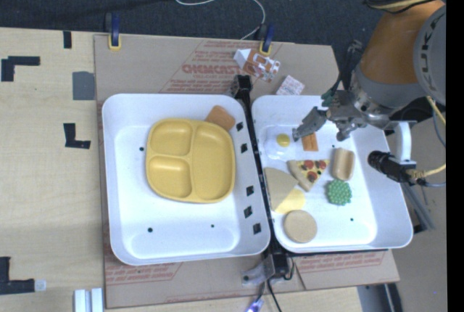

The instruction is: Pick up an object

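The right bin [377, 227] holds several toy foods. They are a small yellow piece [283, 138], an orange strip [309, 143], a pizza slice [307, 171], a tan roll [342, 163], a green broccoli head [338, 192], a pale yellow cheese wedge [287, 195] and a round tan cookie [299, 226]. My gripper [322, 132] hangs over the back of this bin, open, its fingers spread apart. The left finger [307, 123] ends just above the orange strip. Nothing sits between the fingers.
The left bin [123, 231] carries a yellow divided plate [191, 159], with a brown block [220, 117] at its back right corner. Paper tags [258, 65] lie on the cardboard behind the bins. A black divider [250, 158] runs between the bins.
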Robot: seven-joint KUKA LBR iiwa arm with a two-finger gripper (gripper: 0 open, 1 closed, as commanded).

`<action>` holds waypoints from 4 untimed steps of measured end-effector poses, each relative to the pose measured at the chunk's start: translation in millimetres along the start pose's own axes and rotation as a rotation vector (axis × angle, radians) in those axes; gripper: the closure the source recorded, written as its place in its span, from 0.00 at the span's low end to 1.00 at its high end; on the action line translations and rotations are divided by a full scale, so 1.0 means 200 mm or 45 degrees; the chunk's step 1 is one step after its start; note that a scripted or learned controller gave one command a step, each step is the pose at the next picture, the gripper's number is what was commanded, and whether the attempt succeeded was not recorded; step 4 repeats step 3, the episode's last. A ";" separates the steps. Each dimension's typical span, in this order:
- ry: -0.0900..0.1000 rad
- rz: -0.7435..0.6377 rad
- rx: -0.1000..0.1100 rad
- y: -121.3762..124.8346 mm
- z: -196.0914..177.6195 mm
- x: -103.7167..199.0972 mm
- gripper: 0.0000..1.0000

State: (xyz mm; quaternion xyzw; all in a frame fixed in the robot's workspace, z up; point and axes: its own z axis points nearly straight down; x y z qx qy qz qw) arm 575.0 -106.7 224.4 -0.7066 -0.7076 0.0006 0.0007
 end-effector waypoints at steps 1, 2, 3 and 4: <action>0.000 0.008 0.005 0.07 0.69 -0.28 0.00; 0.001 -0.007 -0.008 0.48 0.70 -0.07 0.00; -0.001 -0.003 -0.002 0.47 0.65 -0.09 1.00; -0.001 -0.003 -0.002 0.47 0.65 -0.09 1.00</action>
